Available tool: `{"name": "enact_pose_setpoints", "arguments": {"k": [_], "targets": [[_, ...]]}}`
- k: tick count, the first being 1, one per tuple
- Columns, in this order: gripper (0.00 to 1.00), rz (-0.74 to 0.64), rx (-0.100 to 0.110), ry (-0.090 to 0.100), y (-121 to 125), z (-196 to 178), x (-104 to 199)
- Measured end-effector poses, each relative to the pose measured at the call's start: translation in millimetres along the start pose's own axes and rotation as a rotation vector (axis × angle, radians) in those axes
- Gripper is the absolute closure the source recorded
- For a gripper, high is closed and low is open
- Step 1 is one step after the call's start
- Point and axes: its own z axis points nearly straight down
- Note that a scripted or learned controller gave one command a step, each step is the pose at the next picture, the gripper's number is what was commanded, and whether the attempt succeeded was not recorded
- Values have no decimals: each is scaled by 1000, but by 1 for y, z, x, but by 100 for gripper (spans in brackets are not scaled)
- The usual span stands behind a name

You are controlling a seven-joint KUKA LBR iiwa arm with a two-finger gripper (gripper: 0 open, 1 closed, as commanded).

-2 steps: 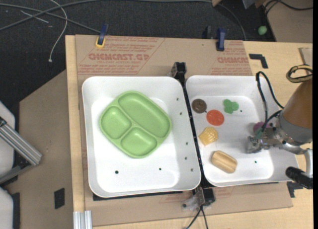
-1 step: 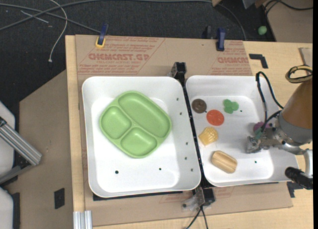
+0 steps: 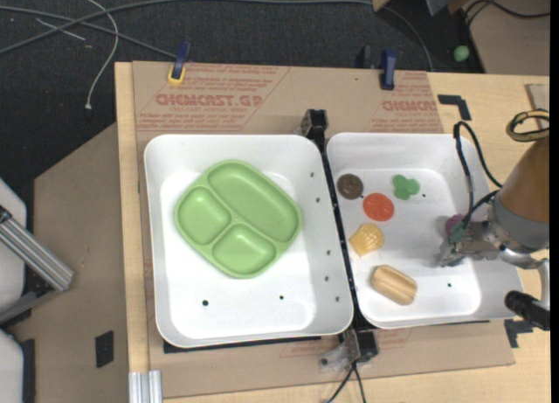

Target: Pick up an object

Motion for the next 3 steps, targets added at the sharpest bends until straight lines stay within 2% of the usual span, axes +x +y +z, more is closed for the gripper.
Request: {"name": "enact_pose_setpoints", "arguments": {"k": [1,3], "targets": [[100,-3,-6,-4,10,-50,6],[100,-3,-7,-5,11,-134,1]]}}
